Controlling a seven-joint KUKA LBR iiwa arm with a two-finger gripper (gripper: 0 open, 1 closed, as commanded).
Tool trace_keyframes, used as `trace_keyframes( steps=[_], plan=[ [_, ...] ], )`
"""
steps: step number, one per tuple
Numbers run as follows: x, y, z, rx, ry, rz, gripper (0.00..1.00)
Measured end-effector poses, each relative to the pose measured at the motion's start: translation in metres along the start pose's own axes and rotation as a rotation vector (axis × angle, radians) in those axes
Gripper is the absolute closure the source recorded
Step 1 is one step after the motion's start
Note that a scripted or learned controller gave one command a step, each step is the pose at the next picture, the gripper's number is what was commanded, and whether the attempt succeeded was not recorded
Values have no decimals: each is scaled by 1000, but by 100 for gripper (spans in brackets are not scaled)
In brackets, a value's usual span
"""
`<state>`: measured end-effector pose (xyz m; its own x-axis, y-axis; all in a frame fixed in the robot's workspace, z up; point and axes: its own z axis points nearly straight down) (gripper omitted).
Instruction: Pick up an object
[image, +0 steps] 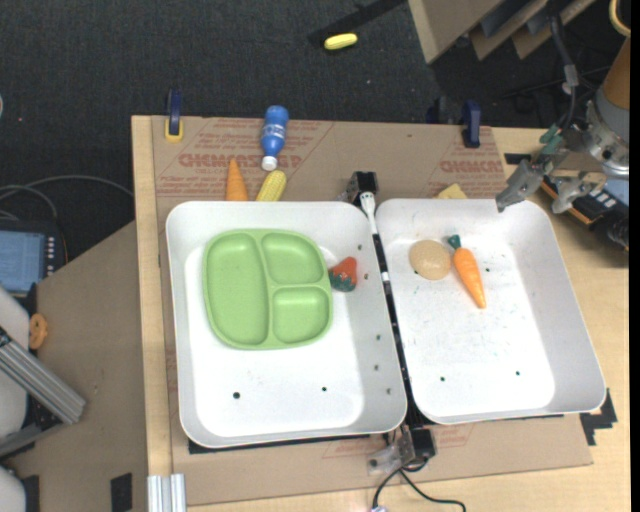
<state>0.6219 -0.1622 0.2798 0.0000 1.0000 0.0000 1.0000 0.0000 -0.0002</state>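
Approaching: gripper (520, 188) hovered just beyond the right bin's (560, 395) far corner, apparently empty, opening unclear; next, descend onto carrot (468, 276).

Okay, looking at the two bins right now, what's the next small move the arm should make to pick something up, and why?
Probably swing the gripper left and forward until it is above the carrot. It sits at the far right corner of the right bin, off to the side of everything. The carrot lies nearest, beside a tan round object, with bare bin floor on its right.
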Motion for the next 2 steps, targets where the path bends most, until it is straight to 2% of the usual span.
trace_keyframes(
  steps=[1,2],
  plan=[
    [-5,34,107,8,2,-2,0],
    [15,39,196,-5,4,0,0]
  ],
)
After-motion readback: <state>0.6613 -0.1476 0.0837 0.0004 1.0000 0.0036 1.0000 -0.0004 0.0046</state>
